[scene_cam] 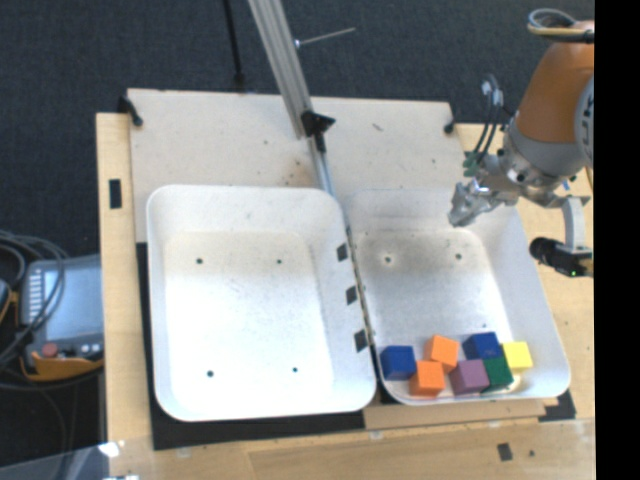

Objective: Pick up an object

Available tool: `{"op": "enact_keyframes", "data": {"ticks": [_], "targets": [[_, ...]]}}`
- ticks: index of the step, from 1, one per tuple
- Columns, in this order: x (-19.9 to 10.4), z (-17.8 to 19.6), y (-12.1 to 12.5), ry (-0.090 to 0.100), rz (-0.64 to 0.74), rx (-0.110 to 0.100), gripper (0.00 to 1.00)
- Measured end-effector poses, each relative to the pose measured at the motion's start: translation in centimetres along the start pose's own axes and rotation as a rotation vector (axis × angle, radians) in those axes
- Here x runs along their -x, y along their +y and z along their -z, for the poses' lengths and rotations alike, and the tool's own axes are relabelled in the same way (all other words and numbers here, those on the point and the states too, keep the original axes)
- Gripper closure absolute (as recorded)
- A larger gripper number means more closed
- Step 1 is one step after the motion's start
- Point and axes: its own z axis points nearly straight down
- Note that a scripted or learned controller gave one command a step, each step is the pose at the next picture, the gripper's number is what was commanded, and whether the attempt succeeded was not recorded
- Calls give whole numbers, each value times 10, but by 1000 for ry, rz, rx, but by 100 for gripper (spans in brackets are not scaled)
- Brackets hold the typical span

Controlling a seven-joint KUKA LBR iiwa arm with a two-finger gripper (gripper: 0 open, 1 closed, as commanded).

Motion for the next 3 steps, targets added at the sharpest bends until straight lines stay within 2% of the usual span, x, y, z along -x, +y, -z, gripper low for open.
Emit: {"op": "enact_keyframes", "data": {"ticks": [3], "targets": [[-164,-3,-12,4,3,-5,100]]}}
